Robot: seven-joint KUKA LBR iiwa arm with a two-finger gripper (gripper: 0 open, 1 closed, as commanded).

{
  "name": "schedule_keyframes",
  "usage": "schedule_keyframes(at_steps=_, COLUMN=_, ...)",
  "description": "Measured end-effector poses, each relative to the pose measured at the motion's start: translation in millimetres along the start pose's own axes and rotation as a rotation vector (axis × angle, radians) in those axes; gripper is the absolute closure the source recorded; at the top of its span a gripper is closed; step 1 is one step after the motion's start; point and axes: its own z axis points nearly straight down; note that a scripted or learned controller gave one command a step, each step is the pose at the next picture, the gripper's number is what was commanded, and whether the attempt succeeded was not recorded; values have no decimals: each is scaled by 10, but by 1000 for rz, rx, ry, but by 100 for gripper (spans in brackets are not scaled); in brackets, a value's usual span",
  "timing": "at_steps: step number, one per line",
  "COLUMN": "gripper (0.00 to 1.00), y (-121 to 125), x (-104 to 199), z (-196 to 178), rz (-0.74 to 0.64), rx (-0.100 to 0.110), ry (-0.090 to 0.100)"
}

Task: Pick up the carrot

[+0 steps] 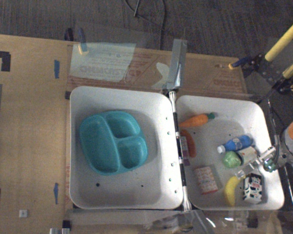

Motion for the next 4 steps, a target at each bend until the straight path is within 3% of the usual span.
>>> schedule_keyframes(at_steps=1, gripper=100, y=1, x=-18, z=-107, rz=4, rx=-4, ry=-5)
schedule_keyframes(at_steps=2, gripper=0, y=-1, x=-18, z=-105, rz=4, rx=-3, ry=-4)
schedule_keyframes(at_steps=3, gripper=0, y=609, x=-391, z=334, rz=-288, rx=-3, ry=-6)
schedule_keyframes(at_steps=4, gripper=0, y=1398, x=-457, z=-437, rz=-538, rx=-5, ry=-9)
